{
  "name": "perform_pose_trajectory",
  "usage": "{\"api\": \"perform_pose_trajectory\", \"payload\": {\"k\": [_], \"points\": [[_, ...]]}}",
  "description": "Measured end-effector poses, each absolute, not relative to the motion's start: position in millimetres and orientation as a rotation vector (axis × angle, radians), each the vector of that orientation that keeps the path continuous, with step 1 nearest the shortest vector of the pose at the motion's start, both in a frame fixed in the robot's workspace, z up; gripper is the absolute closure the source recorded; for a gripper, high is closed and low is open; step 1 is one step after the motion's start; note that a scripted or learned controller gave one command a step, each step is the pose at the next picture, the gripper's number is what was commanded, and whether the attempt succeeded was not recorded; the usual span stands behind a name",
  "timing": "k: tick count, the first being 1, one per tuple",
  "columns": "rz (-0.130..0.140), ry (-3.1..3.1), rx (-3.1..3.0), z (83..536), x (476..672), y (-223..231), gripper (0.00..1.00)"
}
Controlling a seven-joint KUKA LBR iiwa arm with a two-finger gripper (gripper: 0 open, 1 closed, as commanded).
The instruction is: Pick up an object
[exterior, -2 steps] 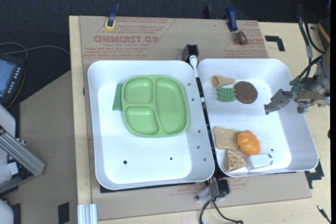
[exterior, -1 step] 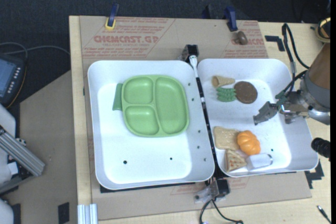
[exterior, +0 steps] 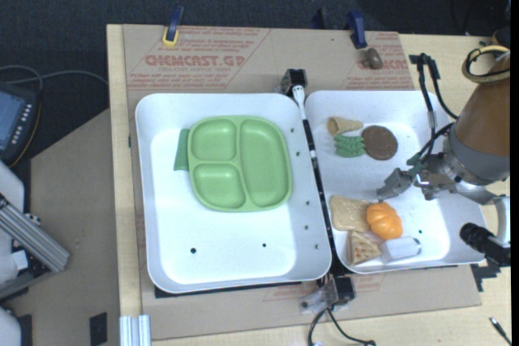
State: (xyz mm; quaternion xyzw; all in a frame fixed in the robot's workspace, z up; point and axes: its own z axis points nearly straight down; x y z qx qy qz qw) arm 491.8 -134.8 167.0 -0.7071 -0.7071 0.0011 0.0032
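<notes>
The right bin (exterior: 438,113) holds several food items: a tan cone (exterior: 344,125), a green leafy piece (exterior: 349,146), a brown round cookie (exterior: 379,142), a slice of toast (exterior: 348,212), an orange (exterior: 383,220), a cracker wedge (exterior: 363,248) and a pale grey block (exterior: 401,249). My gripper (exterior: 410,185) hangs over the middle of this bin, just above and right of the orange and below the cookie. Its fingers are spread open with nothing between them.
The left bin (exterior: 162,198) bears a green divided plate (exterior: 240,162). A black divider with clips (exterior: 309,154) runs between the bins. The grey arm with its orange band (exterior: 486,121) covers the right bin's right side. Cables (exterior: 430,89) run along the arm.
</notes>
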Motion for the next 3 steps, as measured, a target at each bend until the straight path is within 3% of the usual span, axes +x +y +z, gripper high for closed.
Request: {"api": "perform_pose_trajectory", "payload": {"k": [1, 2, 3], "points": [[0.005, -2.216, -2.216, 107, 483.7, -129, 0.0], [-0.002, -2.219, -2.22, 86, 484.7, -129, 0.0], [-0.006, -2.221, -2.224, 98, 485.6, -129, 1.0]]}}
